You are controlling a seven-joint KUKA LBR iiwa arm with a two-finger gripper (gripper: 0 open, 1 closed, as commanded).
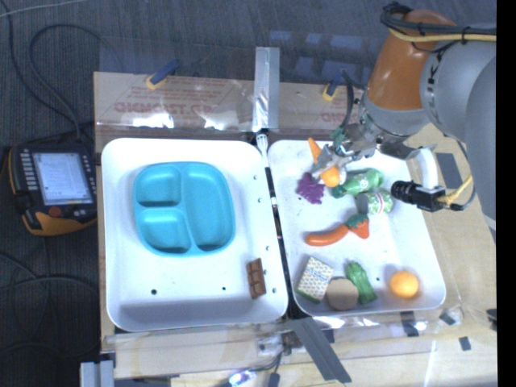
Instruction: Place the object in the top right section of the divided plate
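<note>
— While you look right, where's the end effector (343,153)?
— Over the right bin's (427,256) far end, by the orange toy (330,176); its opening, you cannot tell. Blue divided plate (184,208) sits in the left bin (129,289).

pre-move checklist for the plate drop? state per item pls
1. Blue divided plate sits flat in left bin: ok.
2. Plate's top right section free of items: ok.
3. End effector over right bin, above the toy pile: ok.
4. Object secured between fingers: cannot tell.
5. Orange piece directly under end effector, purple piece beside it: crowded, not ok.
6. Brown block in left bin lies off the plate: ok.
</note>
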